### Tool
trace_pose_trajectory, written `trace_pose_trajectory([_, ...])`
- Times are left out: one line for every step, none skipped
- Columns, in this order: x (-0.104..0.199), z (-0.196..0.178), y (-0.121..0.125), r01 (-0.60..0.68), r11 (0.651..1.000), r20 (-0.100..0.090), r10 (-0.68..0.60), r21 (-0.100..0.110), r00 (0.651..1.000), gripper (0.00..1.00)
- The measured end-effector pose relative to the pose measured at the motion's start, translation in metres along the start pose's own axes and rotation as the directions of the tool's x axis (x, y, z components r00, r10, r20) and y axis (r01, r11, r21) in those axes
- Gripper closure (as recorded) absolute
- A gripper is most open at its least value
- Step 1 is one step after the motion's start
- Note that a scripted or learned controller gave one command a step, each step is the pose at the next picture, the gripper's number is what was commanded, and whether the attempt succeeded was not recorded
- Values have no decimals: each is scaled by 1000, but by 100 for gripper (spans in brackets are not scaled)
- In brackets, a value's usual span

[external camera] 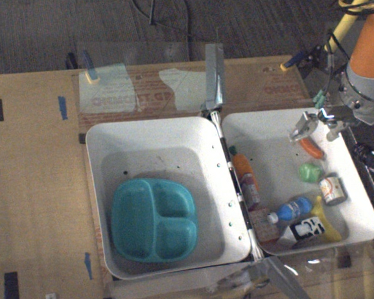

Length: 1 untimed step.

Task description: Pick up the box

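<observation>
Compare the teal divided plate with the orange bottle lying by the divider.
The teal divided plastic plate lies flat in the left white bin; the slim orange bottle lies on its side in the right white bin. The plate is broad, with compartments; the bottle is narrow and far smaller. The plate lies alone; the bottle has clutter beside it.

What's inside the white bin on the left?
The left bin holds one thing: a teal divided tray with three sections, lying flat on the bin's floor toward the near side. Whatever lies under the tray is covered, so that part cannot be seen.
</observation>
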<state>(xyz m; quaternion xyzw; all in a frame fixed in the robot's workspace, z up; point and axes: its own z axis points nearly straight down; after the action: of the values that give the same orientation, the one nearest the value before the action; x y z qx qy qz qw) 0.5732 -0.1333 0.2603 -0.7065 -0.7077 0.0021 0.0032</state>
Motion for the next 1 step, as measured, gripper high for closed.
trace_pose_trajectory([-1,-8,0,-1,1000,0,1,2,1000,100])
